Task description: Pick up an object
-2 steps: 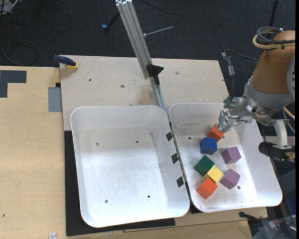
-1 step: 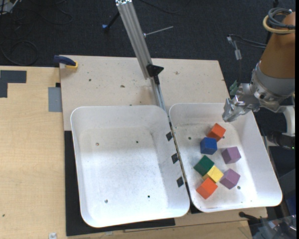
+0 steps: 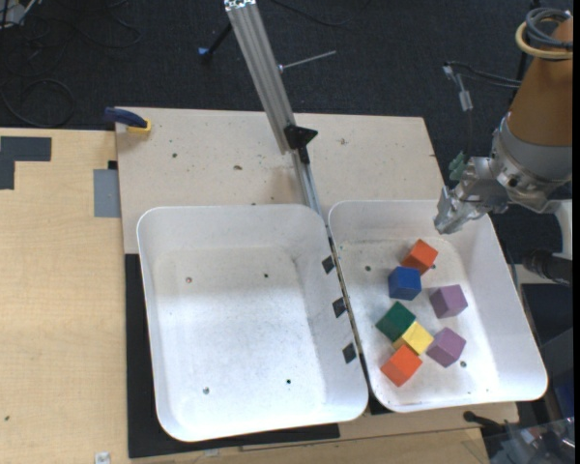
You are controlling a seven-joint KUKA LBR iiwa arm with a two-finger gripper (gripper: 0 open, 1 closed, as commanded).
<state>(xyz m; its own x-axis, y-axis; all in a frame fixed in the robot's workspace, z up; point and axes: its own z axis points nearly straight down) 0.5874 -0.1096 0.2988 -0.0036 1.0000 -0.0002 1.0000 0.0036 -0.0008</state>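
The hand (image 3: 449, 218) hovers above the right bin (image 3: 522, 356), near the orange cube (image 3: 420, 255); I cannot tell its state. Approach step: next it must descend onto the cube.

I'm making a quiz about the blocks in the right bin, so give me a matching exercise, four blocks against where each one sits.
Things:
1. blue block
2. green block
3. yellow block
4. gripper

Places:
A. between the green block and a purple one
B. above the bin's far edge
C. just below the upper orange block
D. left of the yellow block

Pairs: 1-C, 2-D, 3-A, 4-B
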